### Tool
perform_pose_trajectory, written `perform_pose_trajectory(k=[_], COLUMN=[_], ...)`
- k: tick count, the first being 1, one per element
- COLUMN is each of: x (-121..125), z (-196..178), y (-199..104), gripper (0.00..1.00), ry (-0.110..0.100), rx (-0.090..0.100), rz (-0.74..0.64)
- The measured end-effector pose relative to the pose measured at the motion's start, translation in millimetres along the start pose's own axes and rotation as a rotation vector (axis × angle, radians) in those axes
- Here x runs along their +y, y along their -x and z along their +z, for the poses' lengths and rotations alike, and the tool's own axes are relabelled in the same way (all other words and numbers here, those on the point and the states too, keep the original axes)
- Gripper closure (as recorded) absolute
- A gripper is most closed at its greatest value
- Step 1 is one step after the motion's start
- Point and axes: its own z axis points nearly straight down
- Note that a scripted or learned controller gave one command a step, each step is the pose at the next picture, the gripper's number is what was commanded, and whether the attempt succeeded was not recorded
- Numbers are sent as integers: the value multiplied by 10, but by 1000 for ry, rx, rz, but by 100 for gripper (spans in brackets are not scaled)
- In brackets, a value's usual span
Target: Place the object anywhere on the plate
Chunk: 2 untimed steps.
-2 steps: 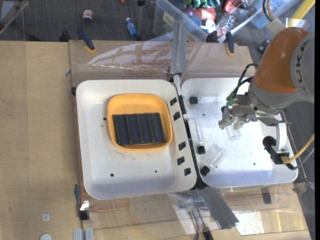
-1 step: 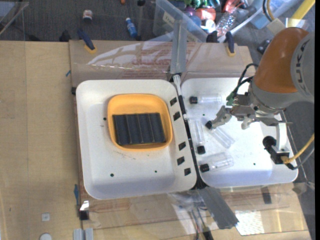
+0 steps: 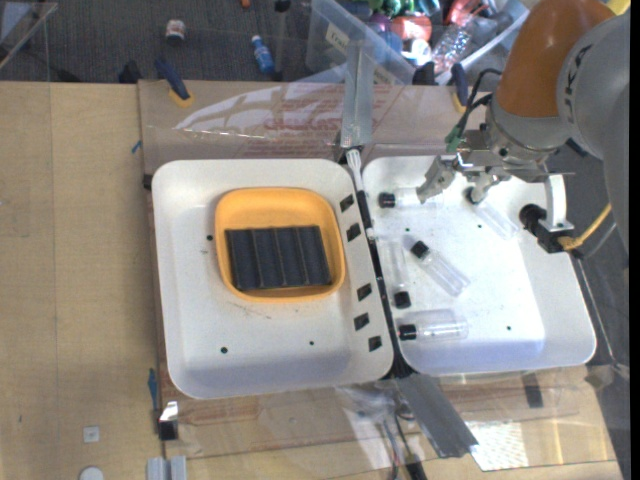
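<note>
In the left bin (image 3: 190, 353), near its middle, lay an orange plate (image 3: 278, 206) of rounded square shape, and on it rested a dark ribbed rectangular block (image 3: 278, 258). The right bin (image 3: 555, 323) held two clear plastic vials with black caps: one (image 3: 437, 266) at its centre, lying slantwise, the other (image 3: 432, 328) close to the near edge. Above the far edge hung the gripper (image 3: 455, 186), its metal fingers apart, holding nothing.

Even overhead light is washing both white bins (image 3: 480, 343) bright, soft shadows are pooling under the arm (image 3: 560, 58), background clutter is blurring slightly.
</note>
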Motion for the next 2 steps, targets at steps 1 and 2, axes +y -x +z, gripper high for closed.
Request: perform_pose_trajectory(k=[1,2], x=[108,111], z=[-77,-327], y=[-59,-23], gripper=[0,0], ry=[4,5], rx=[-1,-2], rz=[-135,-256])
